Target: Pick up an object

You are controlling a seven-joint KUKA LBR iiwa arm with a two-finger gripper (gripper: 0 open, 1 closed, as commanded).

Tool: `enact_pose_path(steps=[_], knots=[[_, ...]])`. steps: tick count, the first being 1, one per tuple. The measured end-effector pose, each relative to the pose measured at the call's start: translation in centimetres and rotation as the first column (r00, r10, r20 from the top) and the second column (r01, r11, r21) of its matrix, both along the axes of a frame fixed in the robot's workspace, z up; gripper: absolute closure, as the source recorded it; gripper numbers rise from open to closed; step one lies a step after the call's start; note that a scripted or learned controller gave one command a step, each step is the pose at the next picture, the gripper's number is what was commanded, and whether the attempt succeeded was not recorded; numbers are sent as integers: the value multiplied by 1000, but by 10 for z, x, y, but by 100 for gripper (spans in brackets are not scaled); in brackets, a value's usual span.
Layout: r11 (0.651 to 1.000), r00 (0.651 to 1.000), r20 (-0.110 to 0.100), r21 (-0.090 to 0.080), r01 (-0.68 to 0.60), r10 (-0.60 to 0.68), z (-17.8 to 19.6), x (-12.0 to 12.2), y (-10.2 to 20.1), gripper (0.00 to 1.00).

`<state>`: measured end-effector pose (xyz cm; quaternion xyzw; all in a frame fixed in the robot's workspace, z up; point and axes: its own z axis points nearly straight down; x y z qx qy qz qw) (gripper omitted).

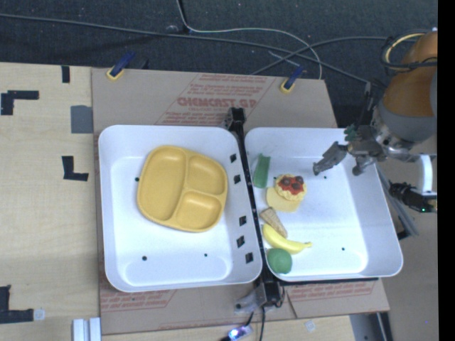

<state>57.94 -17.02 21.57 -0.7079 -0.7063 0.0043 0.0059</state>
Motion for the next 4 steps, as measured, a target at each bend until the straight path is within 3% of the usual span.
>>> enact_pose_path(steps=[1,3,4], knots=[[1000,1000,13,-3,-3,4,7,3,0,0],[1000,1000,6,-2,-4,4,-103,3,9,0],[1000,1000,15,-5,-4,4,-131,3,9,0]])
